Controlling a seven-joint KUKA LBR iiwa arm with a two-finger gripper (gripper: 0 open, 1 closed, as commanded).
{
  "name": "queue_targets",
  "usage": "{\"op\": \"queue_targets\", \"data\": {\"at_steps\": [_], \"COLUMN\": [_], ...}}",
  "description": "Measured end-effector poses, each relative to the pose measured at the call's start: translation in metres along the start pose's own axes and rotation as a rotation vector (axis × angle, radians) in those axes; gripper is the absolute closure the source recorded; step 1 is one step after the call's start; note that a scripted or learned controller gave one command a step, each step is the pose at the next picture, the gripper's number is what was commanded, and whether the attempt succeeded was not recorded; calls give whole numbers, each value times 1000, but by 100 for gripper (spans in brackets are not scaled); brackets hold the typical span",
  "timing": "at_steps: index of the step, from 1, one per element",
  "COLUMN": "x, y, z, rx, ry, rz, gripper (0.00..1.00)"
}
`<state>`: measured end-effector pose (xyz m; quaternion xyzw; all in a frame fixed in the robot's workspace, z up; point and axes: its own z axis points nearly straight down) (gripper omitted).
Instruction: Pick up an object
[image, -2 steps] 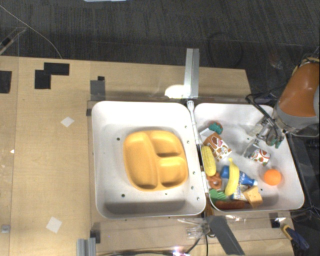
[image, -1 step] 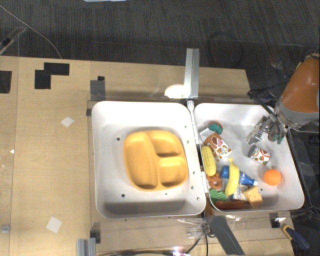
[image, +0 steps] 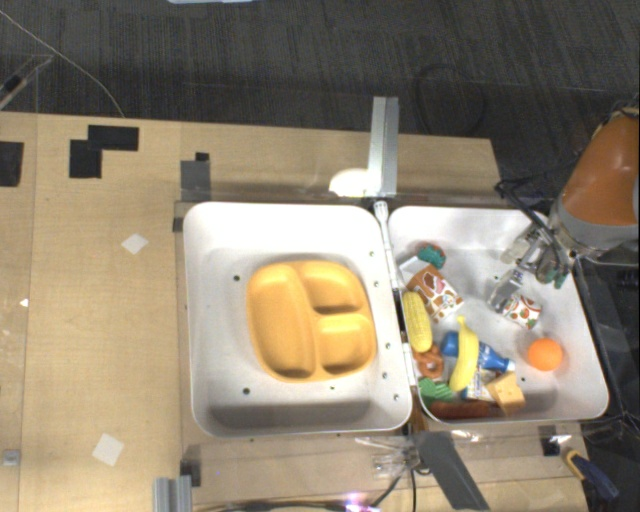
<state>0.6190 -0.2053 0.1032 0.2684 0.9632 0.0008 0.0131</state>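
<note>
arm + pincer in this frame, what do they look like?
Grey arm segment with a broad orange band above the wrist. Below it, a small metallic silver-grey pincer with dark joints and a hint of green at its base. Black cables trail near the arm.

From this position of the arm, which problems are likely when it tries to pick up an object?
1. The gripper hangs over a small white patterned object; that piece lies close to the orange ball, which a push may send rolling.
2. Along the right bin's left side, the corn cob, banana and other toys lie packed together, so a grasp there may catch two or slip.
</note>
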Motion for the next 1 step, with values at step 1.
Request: {"op": "queue_targets", "data": {"at_steps": [1], "x": [109], "y": [-69], "z": [10], "rx": [7], "ry": [12], "rz": [102], "gripper": [0]}}
